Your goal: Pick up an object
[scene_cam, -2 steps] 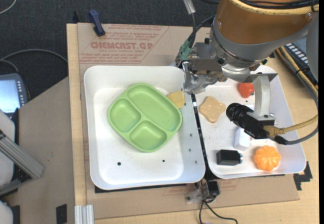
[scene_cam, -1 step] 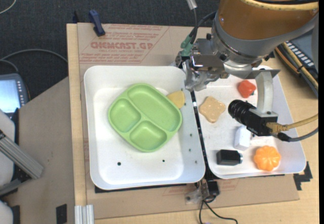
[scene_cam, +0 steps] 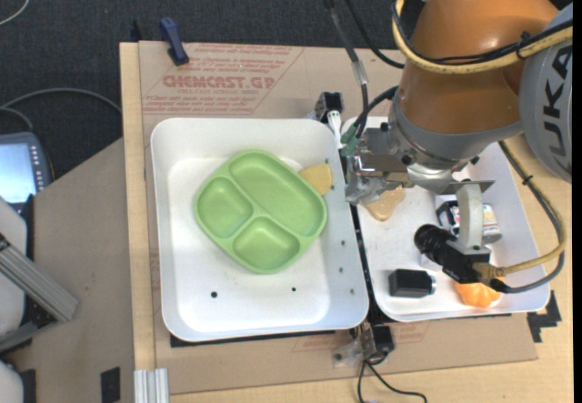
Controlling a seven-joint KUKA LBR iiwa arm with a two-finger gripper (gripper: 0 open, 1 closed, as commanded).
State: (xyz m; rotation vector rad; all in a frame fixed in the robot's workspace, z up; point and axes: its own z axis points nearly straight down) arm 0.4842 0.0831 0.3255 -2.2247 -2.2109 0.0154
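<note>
My gripper [scene_cam: 367, 181] hangs under the big orange wrist, over the left edge of the right bin [scene_cam: 518, 210], close to the wall shared with the left bin. A tan, flat-looking piece [scene_cam: 385, 205] lies right beneath and beside it; whether it is gripped is hidden. Lower in the right bin sit a small black block [scene_cam: 411, 282] and an orange item [scene_cam: 479, 295]. A green divided plate [scene_cam: 261, 209] lies in the left bin [scene_cam: 182, 283], with a pale yellow piece [scene_cam: 317, 177] at its right rim.
The arm covers most of the right bin's upper part. A small white and silver item [scene_cam: 487, 221] lies beside the arm's bracket in the right bin. A brown cardboard sheet [scene_cam: 218, 78] and a blue clip [scene_cam: 174, 40] lie behind the bins.
</note>
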